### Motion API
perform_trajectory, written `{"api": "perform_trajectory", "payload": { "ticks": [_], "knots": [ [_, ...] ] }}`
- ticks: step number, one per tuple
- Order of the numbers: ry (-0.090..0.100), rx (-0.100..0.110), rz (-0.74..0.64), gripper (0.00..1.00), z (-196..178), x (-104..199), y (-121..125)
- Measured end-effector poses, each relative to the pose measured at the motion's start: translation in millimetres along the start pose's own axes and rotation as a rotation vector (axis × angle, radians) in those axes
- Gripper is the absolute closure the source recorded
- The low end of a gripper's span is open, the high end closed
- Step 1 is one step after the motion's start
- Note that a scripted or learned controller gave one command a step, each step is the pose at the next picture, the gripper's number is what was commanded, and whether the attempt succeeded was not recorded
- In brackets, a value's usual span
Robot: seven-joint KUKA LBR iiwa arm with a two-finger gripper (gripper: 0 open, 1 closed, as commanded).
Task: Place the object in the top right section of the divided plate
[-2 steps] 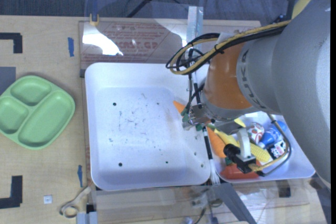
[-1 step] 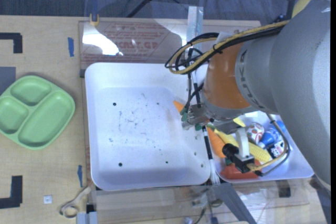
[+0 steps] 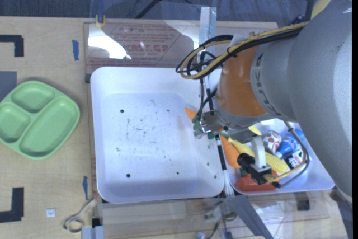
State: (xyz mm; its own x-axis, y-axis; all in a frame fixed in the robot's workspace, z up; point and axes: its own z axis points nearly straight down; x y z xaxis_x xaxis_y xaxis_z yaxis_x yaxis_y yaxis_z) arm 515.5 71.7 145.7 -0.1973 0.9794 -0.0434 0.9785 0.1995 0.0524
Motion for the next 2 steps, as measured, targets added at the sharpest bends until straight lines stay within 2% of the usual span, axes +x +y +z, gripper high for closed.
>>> {"api": "perform_trajectory", "payload": {
  "ticks": [2],
  "knots": [
    [0.001, 0.001, -0.001, 1.0, 0.1, 0.3, 0.0]
  ]
}}
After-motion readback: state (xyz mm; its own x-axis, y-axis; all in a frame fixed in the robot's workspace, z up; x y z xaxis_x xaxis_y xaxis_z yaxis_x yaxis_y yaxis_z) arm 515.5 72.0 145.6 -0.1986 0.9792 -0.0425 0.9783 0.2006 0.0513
